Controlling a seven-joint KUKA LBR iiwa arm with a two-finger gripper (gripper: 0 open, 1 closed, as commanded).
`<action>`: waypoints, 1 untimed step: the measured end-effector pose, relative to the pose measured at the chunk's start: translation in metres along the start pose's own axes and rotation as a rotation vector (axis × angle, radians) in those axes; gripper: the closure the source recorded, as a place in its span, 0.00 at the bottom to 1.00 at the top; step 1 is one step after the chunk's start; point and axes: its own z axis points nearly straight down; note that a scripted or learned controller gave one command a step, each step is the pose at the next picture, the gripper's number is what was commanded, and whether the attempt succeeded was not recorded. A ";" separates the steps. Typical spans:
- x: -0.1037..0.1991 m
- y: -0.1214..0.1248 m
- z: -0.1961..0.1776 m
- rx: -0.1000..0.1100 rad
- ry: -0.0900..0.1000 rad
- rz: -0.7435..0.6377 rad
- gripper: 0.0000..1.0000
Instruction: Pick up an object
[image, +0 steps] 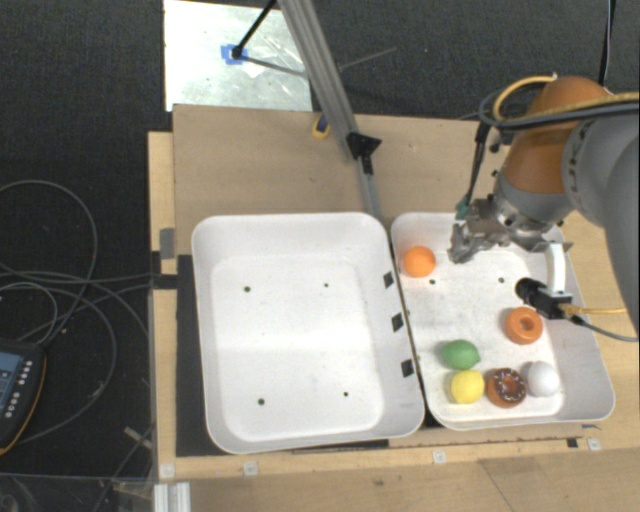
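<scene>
I count two white bins: one on the left (300, 330), one on the right (500, 300). In the right one lie six things: one orange ball (418, 262), one orange ring (524, 326), one green piece (460, 354), one yellow ball (467, 387), one brown doughnut (506, 387), one white ball (543, 379).

White bins (300, 235) hold orange ball (418, 262), green ball (460, 353).

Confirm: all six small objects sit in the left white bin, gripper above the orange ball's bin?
Not quite. The camera view shows all six, from the round orange ball to the brown ring-shaped doughnut, in the right white bin, not the left. The gripper is above that bin.
</scene>
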 end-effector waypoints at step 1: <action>-0.004 0.010 -0.060 -0.005 -0.002 -0.003 1.00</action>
